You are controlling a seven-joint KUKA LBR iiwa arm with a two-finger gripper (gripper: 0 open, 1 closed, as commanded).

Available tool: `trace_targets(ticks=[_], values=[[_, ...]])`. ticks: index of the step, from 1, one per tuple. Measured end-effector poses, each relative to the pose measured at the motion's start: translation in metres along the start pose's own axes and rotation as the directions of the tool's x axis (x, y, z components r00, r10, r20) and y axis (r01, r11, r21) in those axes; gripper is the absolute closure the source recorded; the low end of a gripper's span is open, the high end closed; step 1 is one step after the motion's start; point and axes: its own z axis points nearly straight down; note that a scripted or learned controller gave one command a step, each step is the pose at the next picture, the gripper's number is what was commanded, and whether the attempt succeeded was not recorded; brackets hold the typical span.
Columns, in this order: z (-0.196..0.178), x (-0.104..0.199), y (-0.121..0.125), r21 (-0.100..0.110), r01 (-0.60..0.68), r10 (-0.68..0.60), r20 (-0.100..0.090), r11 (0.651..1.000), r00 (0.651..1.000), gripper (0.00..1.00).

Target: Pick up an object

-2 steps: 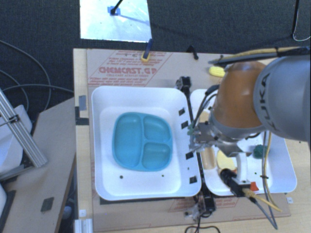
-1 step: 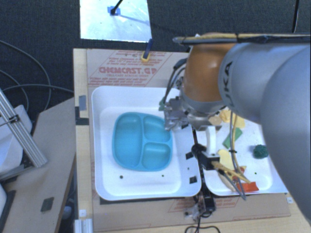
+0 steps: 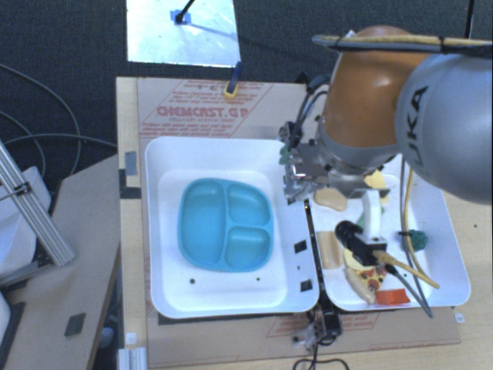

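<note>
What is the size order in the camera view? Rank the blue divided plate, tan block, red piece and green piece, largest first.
1. blue divided plate, by far.
2. tan block.
3. red piece and green piece look about alike; I won't rank them.

Both bins plain white: left bin, right bin. Sky-blue divided tray at 9 o'clock of view. In right bin: tan biscuit at 12, yellow piece at 1, dark green lump at 3, red-orange wedge at 5, yellow slice with red spots at 6, beige block at 9. Arm grey, orange band. Brown board with red print, yellow clip at its 12
</note>
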Motion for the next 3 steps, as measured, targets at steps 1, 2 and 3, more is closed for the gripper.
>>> trace_targets(ticks=[1, 2, 3], values=[[0.113, -0.013, -0.013, 0.017, -0.004, 0.003, 0.003, 1.000, 1.000, 1.00], [0.097, -0.012, -0.010, 0.005, -0.001, 0.001, 0.001, 1.000, 1.000, 1.00], [0.086, -0.012, -0.009, 0.003, 0.001, -0.001, 0.000, 1.000, 1.000, 1.00]])
